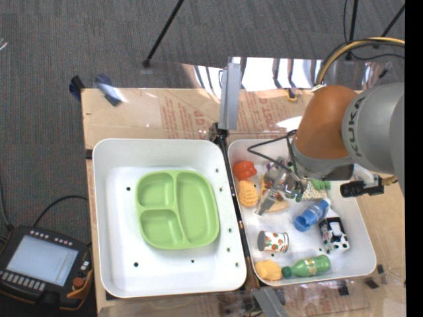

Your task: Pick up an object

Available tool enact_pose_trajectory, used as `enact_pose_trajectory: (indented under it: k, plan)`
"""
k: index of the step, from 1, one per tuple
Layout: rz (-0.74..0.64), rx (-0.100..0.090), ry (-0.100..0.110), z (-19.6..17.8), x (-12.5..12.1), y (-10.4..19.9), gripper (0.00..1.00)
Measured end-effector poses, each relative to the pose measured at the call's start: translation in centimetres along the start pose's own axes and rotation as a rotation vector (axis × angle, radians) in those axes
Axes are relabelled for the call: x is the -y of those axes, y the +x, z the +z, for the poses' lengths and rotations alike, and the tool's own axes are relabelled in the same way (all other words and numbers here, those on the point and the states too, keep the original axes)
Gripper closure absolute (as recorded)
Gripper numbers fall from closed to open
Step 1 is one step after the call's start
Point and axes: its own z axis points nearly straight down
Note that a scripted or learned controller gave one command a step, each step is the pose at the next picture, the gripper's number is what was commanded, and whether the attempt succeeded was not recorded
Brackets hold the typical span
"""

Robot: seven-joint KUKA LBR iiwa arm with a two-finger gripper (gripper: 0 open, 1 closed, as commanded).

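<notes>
My fingers (269, 203) hang low over the right-hand bin (367, 243), reaching down from my grey wrist and its orange band, and from this slanted look down I cannot tell whether they are apart or together, nor whether anything sits between them. Just beside their tips, toward the divider between the bins, lies a yellow corn-like toy (248, 193), and a little farther up that same side is a red toy (244, 170). Right under and touching the line of my fingertips there is a pale, flat yellowish piece (280, 206), partly hidden by me. On the other side of my fingers, toward my arm, a blue bottle (310, 215) lies tilted on the bin floor, and past it a black-and-white cow-patterned toy (334, 235). Nearer the camera than my fingers stands a small white can with a red and green label (273, 242); beyond that, at the bin's near edge, a small yellow lump (269, 269) lies just beside a green bottle (307, 266) resting on its side. A green-and-white item peeks out behind my wrist, too covered to name. Well apart from my fingers, across the divider, the left-hand bin (112, 177) holds a green divided plate (177, 209) with three compartments. Both bins rest on the brown surface (158, 111).
</notes>
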Motion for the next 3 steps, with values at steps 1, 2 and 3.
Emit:
enact_pose_trajectory:
  k: [1, 2, 3]
  plan:
    - [0.064, -0.008, 0.004, 0.3, 7.7, -0.8, 0.00]
    - [0.125, -0.010, 0.004, 0.4, 9.1, 6.4, 0.00]
    - [0.444, -0.009, 0.004, 0.4, 0.7, 3.9, 0.00]
